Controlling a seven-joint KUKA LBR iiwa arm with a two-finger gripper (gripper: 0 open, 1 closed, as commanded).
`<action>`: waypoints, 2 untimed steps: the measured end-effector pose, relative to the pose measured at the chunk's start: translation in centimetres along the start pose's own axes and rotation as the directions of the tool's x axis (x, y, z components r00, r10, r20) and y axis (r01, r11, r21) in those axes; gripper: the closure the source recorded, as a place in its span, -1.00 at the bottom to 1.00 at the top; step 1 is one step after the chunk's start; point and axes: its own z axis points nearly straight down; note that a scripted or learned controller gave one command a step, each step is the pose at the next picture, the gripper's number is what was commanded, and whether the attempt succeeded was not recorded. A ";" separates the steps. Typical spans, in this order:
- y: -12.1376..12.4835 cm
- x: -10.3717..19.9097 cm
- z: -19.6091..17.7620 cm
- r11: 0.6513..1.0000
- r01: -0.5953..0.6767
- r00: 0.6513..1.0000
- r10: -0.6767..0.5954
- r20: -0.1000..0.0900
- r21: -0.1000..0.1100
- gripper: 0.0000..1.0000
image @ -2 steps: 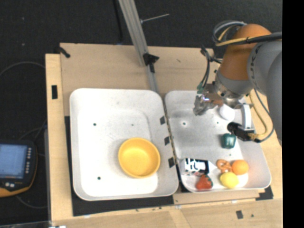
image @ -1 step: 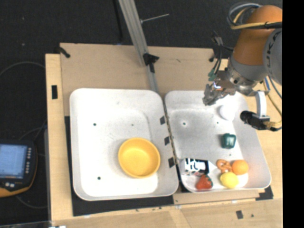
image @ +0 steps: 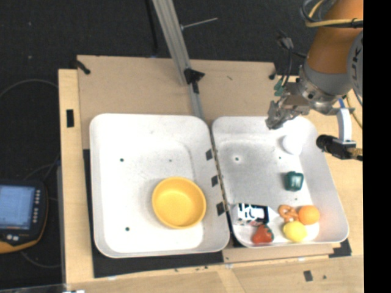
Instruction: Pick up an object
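1. Several candidates for the pick lay in my right bin [image: 317,182], none of them lifted: a green pepper-like piece [image: 294,180] sat alone toward the right wall, and along the near edge an orange [image: 309,215], a yellow lemon-like fruit [image: 295,231], a red strawberry-like item [image: 263,235] and a small dark-and-white packet [image: 252,213] were clustered close together. A small orange ring-shaped thing [image: 287,211] lay just beside the orange.
2. A pale round object [image: 292,143] rested near the far corner of that bin, close below my end effector [image: 276,120].
3. My end effector hung over the far edge of the right bin, well apart from the near cluster; I could see nothing between its tips, and how wide it stood I could not tell.
4. The left bin [image: 122,163] carried only a yellow bowl [image: 178,202], toward its near right part.
5. Both bins sat side by side on the worktop [image: 134,84].
6. In my judgement the task was barely begun: choosing, descending, closing and lifting all remained.
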 end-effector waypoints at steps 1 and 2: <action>1.2 5.4 1.6 1.000 0.004 1.000 -0.003 -0.001 0.007 1.00; 2.0 10.4 2.9 1.000 0.004 1.000 -0.004 -0.001 0.008 1.00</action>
